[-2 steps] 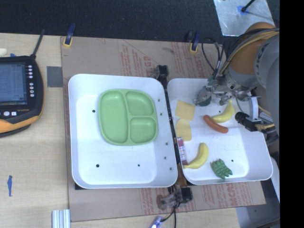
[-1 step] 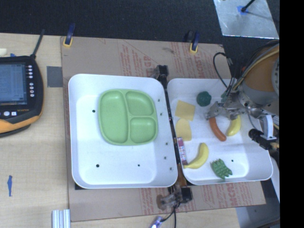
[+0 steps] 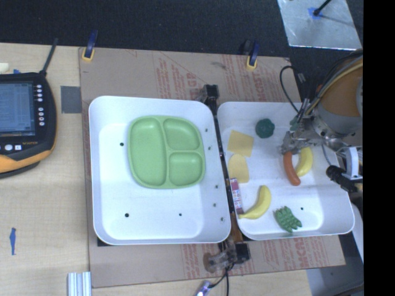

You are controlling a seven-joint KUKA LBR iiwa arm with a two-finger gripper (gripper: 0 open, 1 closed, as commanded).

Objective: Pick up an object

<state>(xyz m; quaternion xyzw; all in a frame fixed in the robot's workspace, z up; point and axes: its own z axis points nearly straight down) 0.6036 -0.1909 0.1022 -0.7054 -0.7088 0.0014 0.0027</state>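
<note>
You had the gripper (image 3: 296, 142) low in the right bin (image 3: 321, 227), near its far right corner, just above the hot dog (image 3: 291, 168) and the small banana (image 3: 304, 161) lying side by side. I could not tell how the fingers stood. To pick cleanly, you needed to centre on one item, probably the hot dog, and keep the banana outside the grasp.

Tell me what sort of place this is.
Likely a robot lab test bench: two white bins clamped on cardboard, toy food such as a banana, a green tray, and a teach pendant at the left.
</note>
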